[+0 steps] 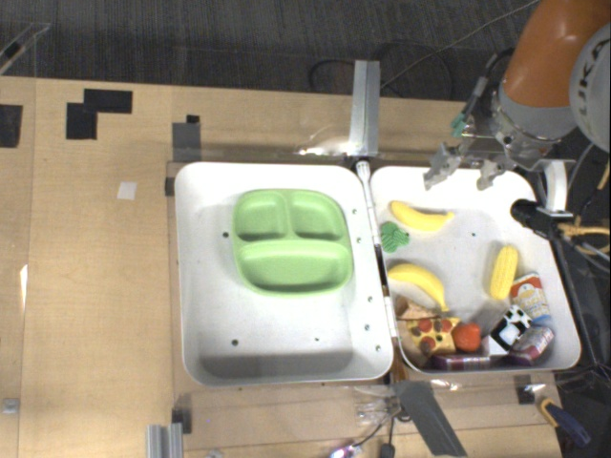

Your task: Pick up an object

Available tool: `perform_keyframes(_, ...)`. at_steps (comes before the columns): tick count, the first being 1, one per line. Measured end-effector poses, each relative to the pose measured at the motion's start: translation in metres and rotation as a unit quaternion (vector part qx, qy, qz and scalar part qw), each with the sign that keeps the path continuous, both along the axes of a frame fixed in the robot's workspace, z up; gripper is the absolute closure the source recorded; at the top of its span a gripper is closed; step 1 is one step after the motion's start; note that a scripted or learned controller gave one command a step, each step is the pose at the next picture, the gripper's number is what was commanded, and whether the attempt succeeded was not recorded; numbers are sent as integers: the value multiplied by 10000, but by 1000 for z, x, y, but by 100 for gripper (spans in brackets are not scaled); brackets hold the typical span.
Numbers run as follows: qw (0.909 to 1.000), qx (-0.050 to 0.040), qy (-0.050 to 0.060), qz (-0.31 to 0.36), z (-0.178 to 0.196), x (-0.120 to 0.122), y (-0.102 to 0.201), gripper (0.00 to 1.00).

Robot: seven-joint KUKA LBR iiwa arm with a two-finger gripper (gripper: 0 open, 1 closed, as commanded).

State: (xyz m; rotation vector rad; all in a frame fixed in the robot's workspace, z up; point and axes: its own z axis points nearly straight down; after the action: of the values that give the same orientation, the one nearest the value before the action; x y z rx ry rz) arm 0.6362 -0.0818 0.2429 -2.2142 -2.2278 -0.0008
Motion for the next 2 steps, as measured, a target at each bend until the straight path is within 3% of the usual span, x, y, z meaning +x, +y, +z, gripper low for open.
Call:
perform_keyframes(1, 9970, -9, -20, 773, 0, 33, -20, 0)
perform_keyframes(2, 9911, 3, -1, 1328, -120, 34, -4, 0)
